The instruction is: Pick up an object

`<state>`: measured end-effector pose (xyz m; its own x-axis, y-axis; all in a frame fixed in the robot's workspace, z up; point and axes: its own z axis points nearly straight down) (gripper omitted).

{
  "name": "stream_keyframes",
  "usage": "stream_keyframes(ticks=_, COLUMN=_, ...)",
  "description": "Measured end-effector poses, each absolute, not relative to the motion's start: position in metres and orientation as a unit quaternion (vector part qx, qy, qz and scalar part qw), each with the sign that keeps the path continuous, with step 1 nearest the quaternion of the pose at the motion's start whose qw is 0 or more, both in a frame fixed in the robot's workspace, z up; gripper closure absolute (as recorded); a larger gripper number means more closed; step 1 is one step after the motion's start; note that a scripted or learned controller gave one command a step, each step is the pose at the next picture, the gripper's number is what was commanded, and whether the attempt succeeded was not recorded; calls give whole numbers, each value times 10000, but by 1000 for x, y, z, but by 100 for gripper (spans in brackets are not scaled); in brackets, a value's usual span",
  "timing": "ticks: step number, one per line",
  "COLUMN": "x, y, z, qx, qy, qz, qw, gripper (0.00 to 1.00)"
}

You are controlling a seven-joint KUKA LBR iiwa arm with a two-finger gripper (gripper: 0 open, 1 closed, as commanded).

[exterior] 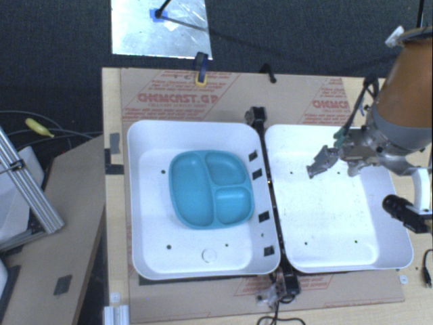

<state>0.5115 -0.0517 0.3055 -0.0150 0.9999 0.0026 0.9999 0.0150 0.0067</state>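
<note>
Blue divided plate (210,189) in the left bin (145,147) should probably be gripped by its rim, since the claw (318,168), whose open-or-shut state can't be told, hangs over the right bin (338,249).

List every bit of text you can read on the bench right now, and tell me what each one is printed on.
"CHEMCAST GP", red print, on the brown board under the bins, upper left.
A second red print on the same board at upper right is cut off by the arm and too blurred to read.
More red print along the board's lower edge is too blurred to read.
The blue divided plate and the white bins carry no text.
</note>
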Motion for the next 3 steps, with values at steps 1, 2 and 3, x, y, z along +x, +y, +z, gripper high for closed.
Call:
stream_keyframes(ticks=1, x=485, y=66, z=238, qx=7014, qy=7128, qz=-2, qw=-37, gripper=0)
stream_keyframes(ticks=2, x=503, y=119, z=426, qx=7035, qy=7106, qz=103, qw=51, gripper=0)
stream_keyframes(ticks=3, x=502, y=116, z=428, qx=7034, qy=7107, qz=30, qw=18, gripper=100)
